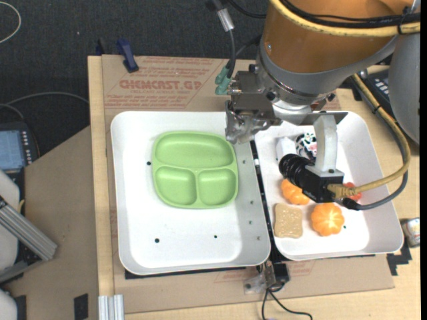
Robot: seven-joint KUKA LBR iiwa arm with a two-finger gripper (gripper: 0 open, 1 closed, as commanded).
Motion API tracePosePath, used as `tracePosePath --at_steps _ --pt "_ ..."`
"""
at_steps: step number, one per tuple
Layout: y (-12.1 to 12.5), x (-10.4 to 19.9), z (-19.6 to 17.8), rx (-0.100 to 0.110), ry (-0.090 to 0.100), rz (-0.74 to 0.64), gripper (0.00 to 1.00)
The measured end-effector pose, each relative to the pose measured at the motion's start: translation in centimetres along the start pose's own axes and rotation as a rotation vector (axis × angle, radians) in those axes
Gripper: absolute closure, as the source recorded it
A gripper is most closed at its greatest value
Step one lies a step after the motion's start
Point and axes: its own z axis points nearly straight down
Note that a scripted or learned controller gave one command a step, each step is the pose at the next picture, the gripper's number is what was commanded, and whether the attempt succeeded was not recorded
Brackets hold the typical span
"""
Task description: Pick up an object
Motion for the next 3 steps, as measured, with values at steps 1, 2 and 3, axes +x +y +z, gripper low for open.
tracePosePath --at_steps 1,2,3 --pt "0.0 0.1 -1.0 -0.001 0.000 -0.001 1.00" --pt "-0.1 6.4 -5.0 0.001 0.003 -0.002 1.00" --pt "-0.1 -1.5 -2.3 0.011 -0.003 0.013 1.00"
